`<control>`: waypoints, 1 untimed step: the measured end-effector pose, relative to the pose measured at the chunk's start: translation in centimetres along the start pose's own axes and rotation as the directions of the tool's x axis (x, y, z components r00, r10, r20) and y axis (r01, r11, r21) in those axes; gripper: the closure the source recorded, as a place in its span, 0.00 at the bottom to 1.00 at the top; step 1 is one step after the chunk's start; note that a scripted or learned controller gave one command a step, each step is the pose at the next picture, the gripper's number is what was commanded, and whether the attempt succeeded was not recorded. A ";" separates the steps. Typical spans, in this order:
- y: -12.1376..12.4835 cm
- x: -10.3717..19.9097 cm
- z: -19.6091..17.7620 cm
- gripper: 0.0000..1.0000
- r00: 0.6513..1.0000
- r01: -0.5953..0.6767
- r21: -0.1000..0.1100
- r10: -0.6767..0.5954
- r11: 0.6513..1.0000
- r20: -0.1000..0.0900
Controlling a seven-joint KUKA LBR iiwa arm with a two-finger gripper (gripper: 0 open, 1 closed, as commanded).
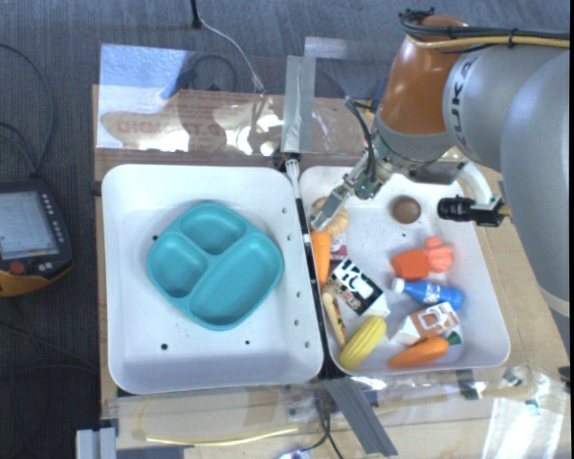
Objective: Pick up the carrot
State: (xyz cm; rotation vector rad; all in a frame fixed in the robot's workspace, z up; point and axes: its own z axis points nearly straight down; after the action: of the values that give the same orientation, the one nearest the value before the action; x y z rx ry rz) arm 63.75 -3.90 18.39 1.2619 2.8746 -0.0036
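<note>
The carrot (pixel 320 256) is wedged along the right bin's (pixel 478 247) left wall, near its upper-left corner. The gripper (pixel 327 212) is slanted down just above it, presumably to reach along the wall; whether anything is held cannot be told.

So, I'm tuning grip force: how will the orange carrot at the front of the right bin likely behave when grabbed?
The tapered orange carrot looks like smooth moulded plastic, so it is probably stiff, light and a bit slippery. Its rounded body may roll if nudged. It lies close against the small carton, which could crowd one finger.
</note>
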 end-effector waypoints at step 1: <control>-0.2 3.9 0.0 0.00 0.965 -0.262 0.002 0.262 0.965 -0.002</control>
State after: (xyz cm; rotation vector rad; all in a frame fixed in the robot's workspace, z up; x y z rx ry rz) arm 60.98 -1.11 18.34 1.6323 2.6849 -0.0039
